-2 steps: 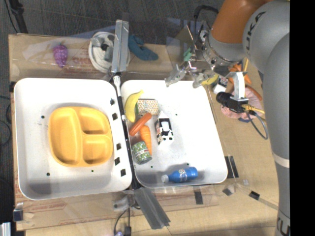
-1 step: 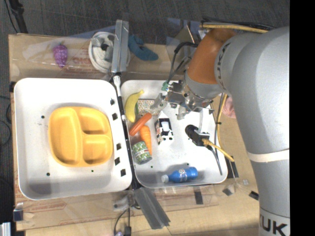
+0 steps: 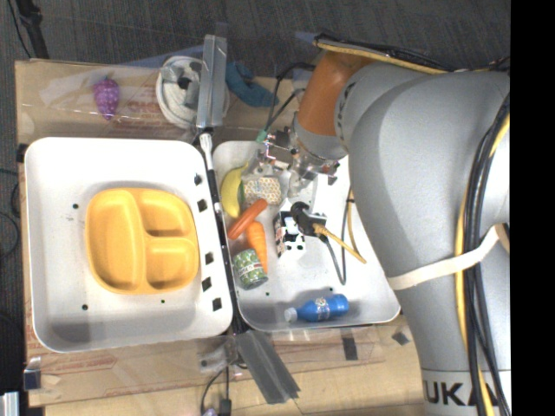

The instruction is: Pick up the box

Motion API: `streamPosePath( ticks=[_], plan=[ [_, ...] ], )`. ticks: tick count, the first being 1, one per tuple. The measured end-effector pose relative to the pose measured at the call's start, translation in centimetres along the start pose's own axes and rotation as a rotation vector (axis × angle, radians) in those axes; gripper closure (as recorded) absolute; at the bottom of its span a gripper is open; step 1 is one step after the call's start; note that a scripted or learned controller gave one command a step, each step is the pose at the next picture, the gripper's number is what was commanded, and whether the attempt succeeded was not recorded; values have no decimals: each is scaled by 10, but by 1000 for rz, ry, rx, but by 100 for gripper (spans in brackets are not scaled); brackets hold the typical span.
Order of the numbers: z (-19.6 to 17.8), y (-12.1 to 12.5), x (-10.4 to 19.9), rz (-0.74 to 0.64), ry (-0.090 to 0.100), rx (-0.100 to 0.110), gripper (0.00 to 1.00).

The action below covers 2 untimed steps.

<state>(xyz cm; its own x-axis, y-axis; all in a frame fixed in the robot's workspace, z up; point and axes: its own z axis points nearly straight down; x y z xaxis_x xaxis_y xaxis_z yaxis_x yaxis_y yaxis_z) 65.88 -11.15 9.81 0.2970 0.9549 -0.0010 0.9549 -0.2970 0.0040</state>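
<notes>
claw over patterned box in the right bin

the claw [image 3: 279, 163] of the grey arm is seen above the far part of the right shallow white bin [image 3: 286, 289], just beside a small pale box with a speckled pattern [image 3: 263, 187]. whether the claw is released or clenched cannot be told. the box is flanked by a yellow banana-shaped piece [image 3: 231, 192] and an orange carrot-shaped piece [image 3: 246, 219]. a green-labelled can [image 3: 251, 267] and a blue plastic bottle [image 3: 319, 308] lie nearer. a yellow compartment tray [image 3: 143, 237] is held in the left shallow white bin [image 3: 52, 172].
</notes>
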Motion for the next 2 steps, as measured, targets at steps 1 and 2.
streamPosePath(
  ticks=[1, 2],
  plan=[
    [-12, 1, 2, -7, 1, -2, 100],
    [-94, -22, 26, 217, 0, 8, 100]
  ],
)
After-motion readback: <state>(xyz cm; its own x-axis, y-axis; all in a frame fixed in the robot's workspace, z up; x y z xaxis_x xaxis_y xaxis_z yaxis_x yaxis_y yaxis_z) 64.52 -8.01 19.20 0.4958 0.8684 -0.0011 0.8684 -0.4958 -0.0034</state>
